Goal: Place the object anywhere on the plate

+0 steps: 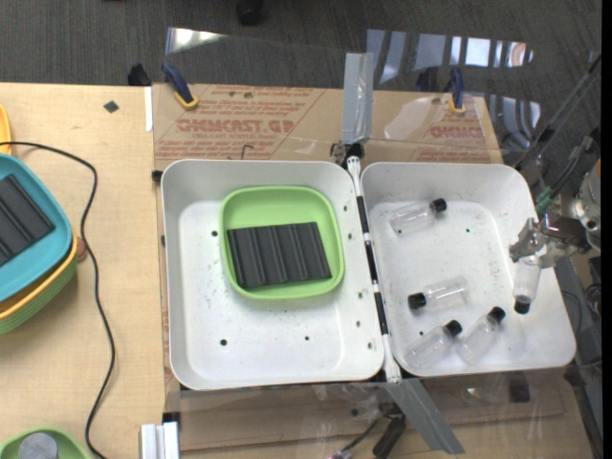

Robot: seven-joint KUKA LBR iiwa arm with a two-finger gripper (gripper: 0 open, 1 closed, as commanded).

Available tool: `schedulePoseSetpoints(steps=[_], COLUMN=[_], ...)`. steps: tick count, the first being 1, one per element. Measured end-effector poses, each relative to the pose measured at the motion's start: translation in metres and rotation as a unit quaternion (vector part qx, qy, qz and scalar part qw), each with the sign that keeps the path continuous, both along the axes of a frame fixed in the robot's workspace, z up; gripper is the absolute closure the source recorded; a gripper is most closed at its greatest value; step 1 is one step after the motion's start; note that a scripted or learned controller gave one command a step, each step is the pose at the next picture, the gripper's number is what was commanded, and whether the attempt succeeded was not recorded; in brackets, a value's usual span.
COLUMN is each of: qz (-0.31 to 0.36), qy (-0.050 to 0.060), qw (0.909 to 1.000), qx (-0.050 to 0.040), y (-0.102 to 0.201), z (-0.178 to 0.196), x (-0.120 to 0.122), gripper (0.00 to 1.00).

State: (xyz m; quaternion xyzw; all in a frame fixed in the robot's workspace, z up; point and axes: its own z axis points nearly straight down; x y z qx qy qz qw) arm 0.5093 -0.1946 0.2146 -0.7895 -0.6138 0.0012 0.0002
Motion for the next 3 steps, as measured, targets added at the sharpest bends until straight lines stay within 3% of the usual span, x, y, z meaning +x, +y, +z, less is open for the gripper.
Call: schedulePoseSetpoints(steps=[1, 2, 3], qz=[0.0, -0.137, -0.216], qy=[0.0, 0.0, 0.0], qw=[1.0, 0.9906, 0.9765], qx=[-0.0002, -0.0007, -0.001], y=[0.0, -0.02, -0.02], z=[0.0, 0.062, 0.148], x=[0.0, -0.028, -0.031], gripper=[0.0, 0.0, 0.0])
